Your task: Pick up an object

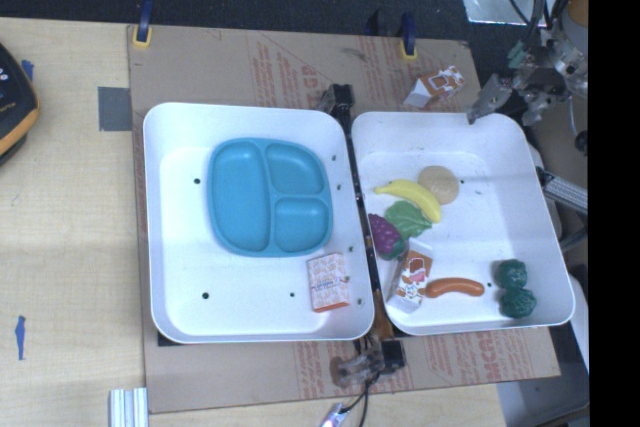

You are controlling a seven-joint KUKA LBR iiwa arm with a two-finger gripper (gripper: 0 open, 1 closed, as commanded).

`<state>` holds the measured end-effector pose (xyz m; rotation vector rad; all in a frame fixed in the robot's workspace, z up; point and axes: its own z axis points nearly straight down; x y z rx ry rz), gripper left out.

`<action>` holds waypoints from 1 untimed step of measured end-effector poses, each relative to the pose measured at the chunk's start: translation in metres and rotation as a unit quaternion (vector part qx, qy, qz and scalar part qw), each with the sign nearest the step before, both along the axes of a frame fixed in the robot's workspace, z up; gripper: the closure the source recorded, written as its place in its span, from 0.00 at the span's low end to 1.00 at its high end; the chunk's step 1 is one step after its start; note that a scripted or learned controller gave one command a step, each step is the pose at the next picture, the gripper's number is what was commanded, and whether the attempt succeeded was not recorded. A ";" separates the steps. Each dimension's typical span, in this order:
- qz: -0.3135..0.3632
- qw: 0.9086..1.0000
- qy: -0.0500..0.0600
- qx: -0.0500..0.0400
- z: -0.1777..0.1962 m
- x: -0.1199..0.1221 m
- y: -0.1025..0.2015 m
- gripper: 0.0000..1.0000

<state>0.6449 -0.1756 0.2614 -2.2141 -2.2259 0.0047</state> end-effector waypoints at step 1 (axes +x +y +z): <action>0.000 1.000 0.000 0.000 -0.170 -0.074 -0.037 0.00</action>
